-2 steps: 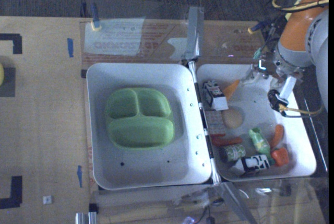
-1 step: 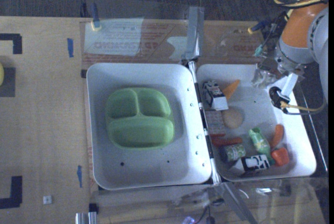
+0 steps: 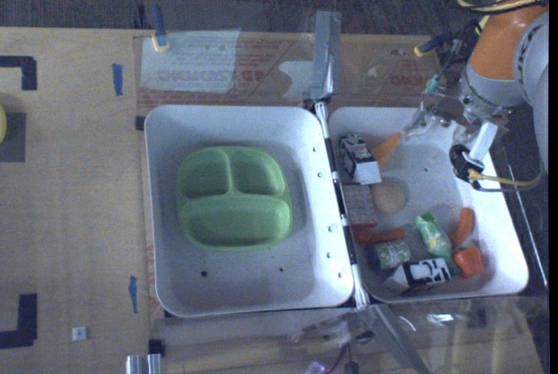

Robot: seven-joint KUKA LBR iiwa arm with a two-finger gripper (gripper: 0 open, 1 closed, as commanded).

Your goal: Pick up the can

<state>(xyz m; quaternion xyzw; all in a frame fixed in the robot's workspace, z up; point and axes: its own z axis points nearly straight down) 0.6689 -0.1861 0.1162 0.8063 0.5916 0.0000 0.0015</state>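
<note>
Green and moulded, a sectioned plate (image 3: 234, 196) lies in the left bin (image 3: 166, 189) on the desk (image 3: 70, 215). In the right bin (image 3: 510, 263), the can (image 3: 393, 255) lies on its side near the front, between a red strip (image 3: 377, 234) behind and a black-and-white carton (image 3: 427, 271) in front. At the back right the jaws (image 3: 433, 115) hover above the bin's rear edge; their spread cannot be told.

The arm (image 3: 514, 58) is cut off by the right edge. The can (image 3: 393, 255) is too dim for its label to be read, as is the black-and-white carton (image 3: 427, 272). A yellow object (image 3: 3, 125) is cropped at the left edge.
</note>
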